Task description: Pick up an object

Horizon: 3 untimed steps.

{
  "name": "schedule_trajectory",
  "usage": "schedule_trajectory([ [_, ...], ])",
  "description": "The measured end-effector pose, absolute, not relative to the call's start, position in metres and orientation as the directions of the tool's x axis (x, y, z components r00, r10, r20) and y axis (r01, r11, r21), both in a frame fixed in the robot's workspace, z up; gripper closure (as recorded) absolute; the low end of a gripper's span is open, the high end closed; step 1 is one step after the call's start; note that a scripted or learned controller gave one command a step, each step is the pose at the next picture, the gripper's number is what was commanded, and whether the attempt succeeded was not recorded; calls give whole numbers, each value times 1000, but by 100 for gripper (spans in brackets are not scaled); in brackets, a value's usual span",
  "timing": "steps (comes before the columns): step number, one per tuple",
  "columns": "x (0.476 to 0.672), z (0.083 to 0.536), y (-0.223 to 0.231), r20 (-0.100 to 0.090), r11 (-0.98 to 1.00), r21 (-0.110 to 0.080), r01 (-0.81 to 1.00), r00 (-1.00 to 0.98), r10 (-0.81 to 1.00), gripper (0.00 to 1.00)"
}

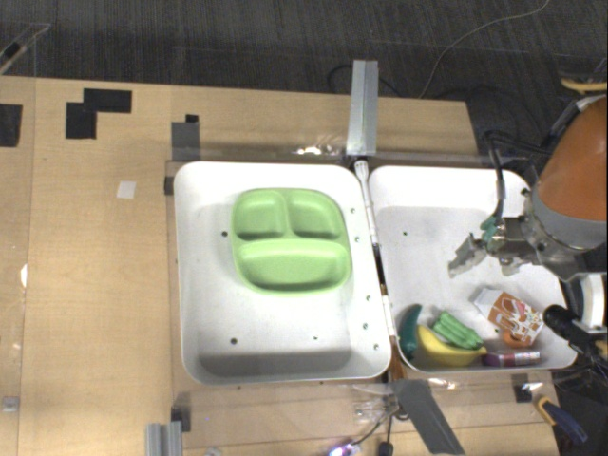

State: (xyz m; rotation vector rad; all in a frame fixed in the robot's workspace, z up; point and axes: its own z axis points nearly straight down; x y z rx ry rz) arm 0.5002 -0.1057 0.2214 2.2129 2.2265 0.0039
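My gripper [478, 257] hangs over the middle of the right bin [418, 207], with nothing visibly held. Below it, along the bin's front edge, lie a yellow banana [445, 348], a green ridged piece [458, 331] resting on the banana, a dark green item [409, 328] at the left, a thin purple marker [513, 357] and an orange and white snack packet [514, 316]. The packet is the nearest object, just down and right of the gripper. The arm with its orange band [575, 174] comes in from the right.
The left bin [204, 350] holds a light green divided plate [289, 237] in its upper middle. A metal post [363, 107] stands behind the seam between the bins. The upper half of the right bin is bare white floor.
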Motion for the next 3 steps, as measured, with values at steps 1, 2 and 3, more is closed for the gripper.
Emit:
schedule_trajectory([
  [1, 501, 171, -189, -1, -20, 3, 1000, 20, 1000, 0],
  [2, 497, 91, -200, -4, 7, 16, 1000, -7, 1000, 0],
  [3, 570, 106, -202, -3, 239, 8, 971, -239, 971, 0],
])
